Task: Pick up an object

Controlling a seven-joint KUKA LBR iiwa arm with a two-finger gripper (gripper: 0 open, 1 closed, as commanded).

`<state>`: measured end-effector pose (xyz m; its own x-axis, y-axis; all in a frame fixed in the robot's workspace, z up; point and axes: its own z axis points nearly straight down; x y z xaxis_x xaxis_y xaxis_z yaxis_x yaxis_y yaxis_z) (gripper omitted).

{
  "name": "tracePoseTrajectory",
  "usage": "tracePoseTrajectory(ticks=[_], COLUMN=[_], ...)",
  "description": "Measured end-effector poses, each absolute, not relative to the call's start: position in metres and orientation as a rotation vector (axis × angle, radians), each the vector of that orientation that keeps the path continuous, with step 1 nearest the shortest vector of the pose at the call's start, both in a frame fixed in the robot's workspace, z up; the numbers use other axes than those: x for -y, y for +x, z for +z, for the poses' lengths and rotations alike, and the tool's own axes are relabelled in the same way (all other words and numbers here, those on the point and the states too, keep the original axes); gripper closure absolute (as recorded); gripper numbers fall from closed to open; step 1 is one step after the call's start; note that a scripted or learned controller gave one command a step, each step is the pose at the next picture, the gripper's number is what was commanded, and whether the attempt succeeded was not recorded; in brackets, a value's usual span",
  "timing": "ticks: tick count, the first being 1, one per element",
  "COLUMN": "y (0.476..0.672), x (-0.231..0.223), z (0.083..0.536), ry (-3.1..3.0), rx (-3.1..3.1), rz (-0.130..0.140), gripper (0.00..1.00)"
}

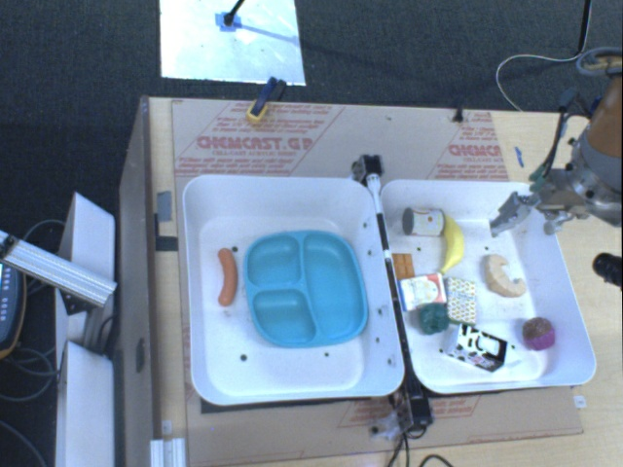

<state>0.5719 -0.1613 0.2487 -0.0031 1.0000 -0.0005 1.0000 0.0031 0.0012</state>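
My gripper (531,219) hangs over the far right part of the right bin (574,290), open, with nothing between its fingers. Just below it lies a pale bagel half (504,274). To its left are a yellow banana (454,242) and a small can (421,222) on its side. Nearer the front sit a purple ball (538,334), a black-and-white box (477,346), a teal lump (434,317), a patterned square (461,301), a red-and-white packet (421,289) and a small orange block (404,264).
The left bin (209,358) holds a blue divided tray (305,286) and an orange sausage (227,276). A black rail (384,251) runs between the bins. A yellow-handled tool (263,101) lies on the board behind them.
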Motion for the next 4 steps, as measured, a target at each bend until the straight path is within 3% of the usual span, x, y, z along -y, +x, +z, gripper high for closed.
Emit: tracePoseTrajectory(ticks=[1, 2, 3, 4], y=[0.603, 0.614, 0.616, 0.587], x=[0.139, 0.135, 0.135, 0.064], z=[0.146, 0.084, 0.095, 0.185], ry=[2.218, 2.216, 2.213, 2.215], rx=[-2.227, -2.227, -2.226, -2.224], rz=[-0.001, 0.000, 0.003, 0.005], gripper=[0.00, 0.00, 1.00, 1.00])
